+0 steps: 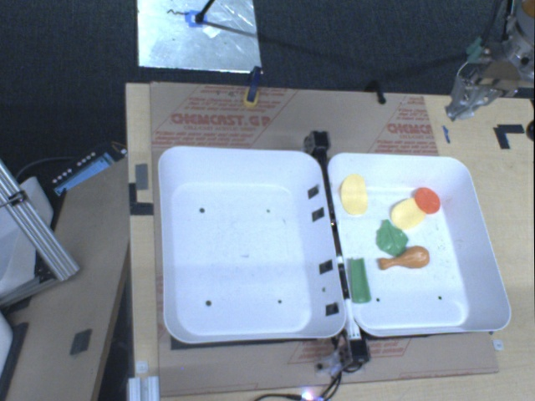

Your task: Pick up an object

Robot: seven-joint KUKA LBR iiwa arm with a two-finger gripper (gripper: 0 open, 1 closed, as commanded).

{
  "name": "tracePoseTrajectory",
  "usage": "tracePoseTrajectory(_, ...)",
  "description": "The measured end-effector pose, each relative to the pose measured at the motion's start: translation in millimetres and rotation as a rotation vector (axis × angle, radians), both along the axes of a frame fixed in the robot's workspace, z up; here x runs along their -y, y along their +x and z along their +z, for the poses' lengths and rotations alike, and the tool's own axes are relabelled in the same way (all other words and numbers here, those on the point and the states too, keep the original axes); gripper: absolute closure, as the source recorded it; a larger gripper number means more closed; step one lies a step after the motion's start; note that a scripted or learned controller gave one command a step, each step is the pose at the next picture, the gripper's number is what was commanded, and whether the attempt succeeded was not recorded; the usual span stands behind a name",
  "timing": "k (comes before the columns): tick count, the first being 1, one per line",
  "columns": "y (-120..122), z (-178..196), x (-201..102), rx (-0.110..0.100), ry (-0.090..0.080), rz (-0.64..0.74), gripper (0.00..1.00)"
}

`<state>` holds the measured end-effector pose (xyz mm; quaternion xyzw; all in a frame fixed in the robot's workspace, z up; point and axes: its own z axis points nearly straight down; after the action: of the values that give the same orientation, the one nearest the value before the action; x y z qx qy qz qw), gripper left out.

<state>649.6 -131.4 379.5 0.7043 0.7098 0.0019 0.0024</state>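
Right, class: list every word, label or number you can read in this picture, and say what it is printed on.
"CHEMCAST GP": red print on the brown board behind the left bin.
A matching red print on the board behind the right bin: too blurred to read.
Red print along the board's front edge: too small to read.

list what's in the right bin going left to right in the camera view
Long green stick-shaped piece → pale yellow oval piece → dark green leafy piece → brown drumstick-shaped piece → round orange-red piece.
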Motion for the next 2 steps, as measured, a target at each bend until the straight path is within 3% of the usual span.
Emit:
tracePoseTrajectory(1, 20.3, 17.5, -54.1, 0.0, 0.001, 0.002, 1.0)
tracePoseTrajectory(2, 19.4, 45.4, -98.7, 0.0, 0.002, 0.001, 1.0)
